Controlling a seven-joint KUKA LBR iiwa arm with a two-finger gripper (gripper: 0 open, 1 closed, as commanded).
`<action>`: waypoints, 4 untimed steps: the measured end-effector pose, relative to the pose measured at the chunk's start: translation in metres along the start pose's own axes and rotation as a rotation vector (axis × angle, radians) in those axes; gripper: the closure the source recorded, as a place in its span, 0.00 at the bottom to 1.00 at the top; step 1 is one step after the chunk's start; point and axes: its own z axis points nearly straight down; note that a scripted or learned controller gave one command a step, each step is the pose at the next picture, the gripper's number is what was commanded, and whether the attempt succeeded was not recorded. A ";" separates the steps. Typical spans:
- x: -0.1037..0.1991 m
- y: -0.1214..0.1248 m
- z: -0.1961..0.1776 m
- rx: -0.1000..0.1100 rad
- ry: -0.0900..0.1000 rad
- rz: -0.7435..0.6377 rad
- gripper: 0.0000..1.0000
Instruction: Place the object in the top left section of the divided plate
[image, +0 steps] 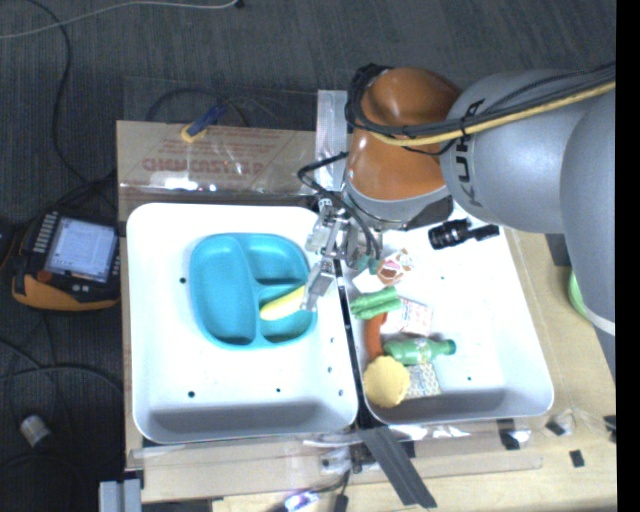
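Lying aslant, seemingly unheld, banana (283, 303) points up-right toward the claw (322, 283); grip unclear.

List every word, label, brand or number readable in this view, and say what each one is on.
"KU", white letters that run on out of sight, on the grey arm below the orange band.
Red lettering on the cardboard sheet behind the left bin: too blurred to read.
Print on the small packets in the right bin: too small to read.
Screen of the handheld device on the floor: lit, no legible text.
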 end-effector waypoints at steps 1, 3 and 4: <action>0.074 -0.106 -0.075 0.003 0.000 -0.049 0.00; 0.074 -0.102 -0.084 -0.004 0.000 -0.056 0.00; 0.074 -0.100 -0.093 -0.007 0.000 -0.058 1.00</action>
